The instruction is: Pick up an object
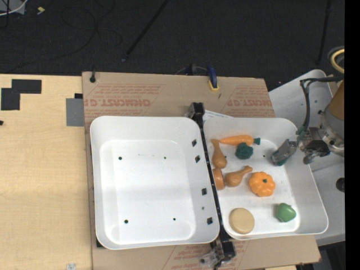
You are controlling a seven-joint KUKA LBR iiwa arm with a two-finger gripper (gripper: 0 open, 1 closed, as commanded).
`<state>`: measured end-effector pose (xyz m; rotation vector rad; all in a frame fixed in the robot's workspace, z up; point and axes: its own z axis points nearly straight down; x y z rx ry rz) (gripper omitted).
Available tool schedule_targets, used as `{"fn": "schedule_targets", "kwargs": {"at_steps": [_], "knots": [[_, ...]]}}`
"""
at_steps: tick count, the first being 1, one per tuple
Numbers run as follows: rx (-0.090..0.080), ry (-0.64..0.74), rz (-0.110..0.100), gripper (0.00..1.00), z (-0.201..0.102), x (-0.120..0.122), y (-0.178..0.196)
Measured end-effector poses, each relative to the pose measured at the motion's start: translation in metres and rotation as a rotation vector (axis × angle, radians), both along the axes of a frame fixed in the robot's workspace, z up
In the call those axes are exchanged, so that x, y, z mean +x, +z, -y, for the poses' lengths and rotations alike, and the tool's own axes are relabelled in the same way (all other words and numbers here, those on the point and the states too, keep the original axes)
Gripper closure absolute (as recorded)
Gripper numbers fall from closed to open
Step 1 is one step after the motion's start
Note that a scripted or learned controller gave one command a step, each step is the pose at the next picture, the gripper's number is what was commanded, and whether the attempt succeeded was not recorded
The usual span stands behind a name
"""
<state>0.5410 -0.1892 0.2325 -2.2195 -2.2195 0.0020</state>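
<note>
The right bin [306, 176] holds several toy foods. An orange carrot [236, 140] lies at the back, with a dark green broccoli [244, 151] just in front of it. A brown gourd [218, 157] and a drumstick [237, 176] lie near the divider. An orange pumpkin [261, 184] sits mid-bin, a green pepper [285, 212] at the front right, and a round beige bun [242, 220] at the front. My gripper [296, 153] hangs over the bin's right back part, right of the broccoli. It is open and holds nothing.
The left bin [112, 134] adjoins the right one along a black divider [203, 167]. Both bins rest on brown cardboard [146, 97]. Cables and the grey arm [332, 134] crowd the right edge.
</note>
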Motion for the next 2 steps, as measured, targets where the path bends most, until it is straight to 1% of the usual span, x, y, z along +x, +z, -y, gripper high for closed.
{"fn": "schedule_targets", "kwargs": {"at_steps": [1, 2], "knots": [[0.004, 0.005, -0.008, 0.0, -0.041, 0.041, -0.139], [0.001, -0.002, -0.003, 0.0, -0.051, 0.028, -0.146]]}}
